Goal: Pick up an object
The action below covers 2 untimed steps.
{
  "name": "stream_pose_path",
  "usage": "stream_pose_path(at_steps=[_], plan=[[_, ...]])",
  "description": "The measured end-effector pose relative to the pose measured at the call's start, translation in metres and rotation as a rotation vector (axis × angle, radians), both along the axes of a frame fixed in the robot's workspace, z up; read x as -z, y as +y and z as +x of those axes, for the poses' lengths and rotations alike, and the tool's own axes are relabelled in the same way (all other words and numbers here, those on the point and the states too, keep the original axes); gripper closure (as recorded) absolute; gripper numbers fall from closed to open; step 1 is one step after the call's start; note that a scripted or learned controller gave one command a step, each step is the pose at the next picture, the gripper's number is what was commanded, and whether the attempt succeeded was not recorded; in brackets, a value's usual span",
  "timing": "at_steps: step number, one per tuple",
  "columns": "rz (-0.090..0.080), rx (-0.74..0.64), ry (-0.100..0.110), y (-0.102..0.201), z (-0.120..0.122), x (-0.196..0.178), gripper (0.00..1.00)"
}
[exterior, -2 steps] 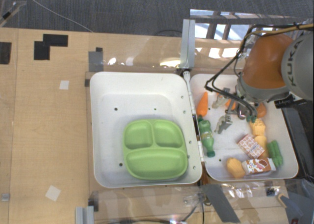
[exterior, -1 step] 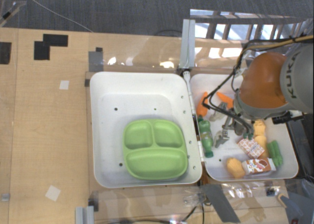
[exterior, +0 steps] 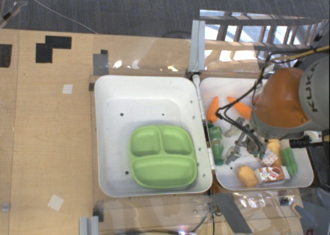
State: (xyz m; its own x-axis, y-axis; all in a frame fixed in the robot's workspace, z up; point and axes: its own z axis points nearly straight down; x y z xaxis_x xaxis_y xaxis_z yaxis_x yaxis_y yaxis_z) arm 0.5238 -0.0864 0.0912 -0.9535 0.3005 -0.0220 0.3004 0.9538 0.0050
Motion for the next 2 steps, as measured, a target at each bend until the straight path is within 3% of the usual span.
stream_pose_path(at_steps=[1, 2], plan=[[0.002, 0.042, 0.006, -0.003, 0.079, 0.002, 0.00], [0.004, 0.206, 0.053, -0.011, 0.123, 0.001, 0.00]])
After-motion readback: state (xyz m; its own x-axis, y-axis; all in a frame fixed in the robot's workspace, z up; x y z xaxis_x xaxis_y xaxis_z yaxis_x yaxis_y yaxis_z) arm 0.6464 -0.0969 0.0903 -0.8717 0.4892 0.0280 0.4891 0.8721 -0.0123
